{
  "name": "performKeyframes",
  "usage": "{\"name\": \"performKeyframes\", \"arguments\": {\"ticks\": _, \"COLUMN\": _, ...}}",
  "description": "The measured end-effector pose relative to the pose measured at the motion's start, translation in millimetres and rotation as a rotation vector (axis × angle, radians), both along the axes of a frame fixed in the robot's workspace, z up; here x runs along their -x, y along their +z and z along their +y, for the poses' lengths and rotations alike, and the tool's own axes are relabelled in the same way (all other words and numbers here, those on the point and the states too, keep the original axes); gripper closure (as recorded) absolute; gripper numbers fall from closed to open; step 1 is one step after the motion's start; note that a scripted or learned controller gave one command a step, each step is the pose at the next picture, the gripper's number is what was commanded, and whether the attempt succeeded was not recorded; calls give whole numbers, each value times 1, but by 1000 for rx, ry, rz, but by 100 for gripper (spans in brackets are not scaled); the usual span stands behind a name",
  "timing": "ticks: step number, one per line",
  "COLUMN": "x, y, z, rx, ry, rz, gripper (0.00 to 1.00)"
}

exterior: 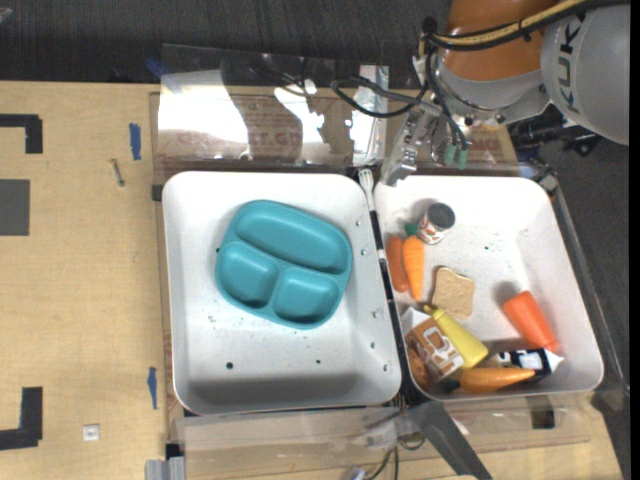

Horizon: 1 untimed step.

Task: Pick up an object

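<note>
Two white bins sit side by side on a table. The left bin [190,368] holds a teal divided plate [284,262]. The right bin [575,298] holds two orange carrots [407,261], a small can [434,221], a toast slice [453,292], a yellow bottle [455,338] and another carrot [529,319]. The end effector [425,143] hangs above the right bin's far left corner, clear of the objects; its state cannot be told.
</note>
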State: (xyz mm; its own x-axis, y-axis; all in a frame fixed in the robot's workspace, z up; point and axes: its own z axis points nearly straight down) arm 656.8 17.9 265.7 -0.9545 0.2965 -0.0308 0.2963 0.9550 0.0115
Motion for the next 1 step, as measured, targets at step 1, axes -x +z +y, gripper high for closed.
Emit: {"name": "performKeyframes", "arguments": {"ticks": 1, "x": 5, "y": -17, "z": 38, "rx": 2, "ry": 63, "rz": 28, "gripper": 100}}
